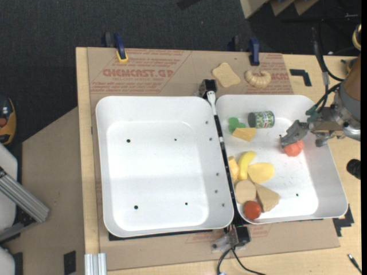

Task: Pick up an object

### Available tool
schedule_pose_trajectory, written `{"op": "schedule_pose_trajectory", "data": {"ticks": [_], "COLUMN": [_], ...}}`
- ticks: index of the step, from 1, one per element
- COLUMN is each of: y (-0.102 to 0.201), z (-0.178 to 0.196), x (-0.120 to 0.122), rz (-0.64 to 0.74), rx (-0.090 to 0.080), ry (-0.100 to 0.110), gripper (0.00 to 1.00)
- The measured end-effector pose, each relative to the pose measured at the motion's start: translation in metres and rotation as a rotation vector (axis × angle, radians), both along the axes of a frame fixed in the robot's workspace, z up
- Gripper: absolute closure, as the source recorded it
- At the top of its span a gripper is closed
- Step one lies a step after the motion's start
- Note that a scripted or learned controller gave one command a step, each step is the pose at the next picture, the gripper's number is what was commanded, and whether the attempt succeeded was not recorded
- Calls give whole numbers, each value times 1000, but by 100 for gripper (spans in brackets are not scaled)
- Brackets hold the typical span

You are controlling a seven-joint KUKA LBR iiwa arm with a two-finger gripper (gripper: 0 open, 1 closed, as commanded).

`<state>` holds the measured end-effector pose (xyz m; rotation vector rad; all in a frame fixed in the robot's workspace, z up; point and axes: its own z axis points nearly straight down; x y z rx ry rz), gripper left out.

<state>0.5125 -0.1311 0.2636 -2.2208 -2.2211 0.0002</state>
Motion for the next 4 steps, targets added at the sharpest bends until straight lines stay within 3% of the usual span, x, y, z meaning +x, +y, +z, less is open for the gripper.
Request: {"op": "schedule_pose_trajectory", "data": {"ticks": [1,2,3,4], "y": [63,39,39,85], "z": [-84,-182,-168,-73], "x": [63,116,114,157], "rz": [8,0,0,5], "rx": [3,0,-2,-1], "ry": [4,-8,-6,-11], "gripper": [0,0,100,100]}}
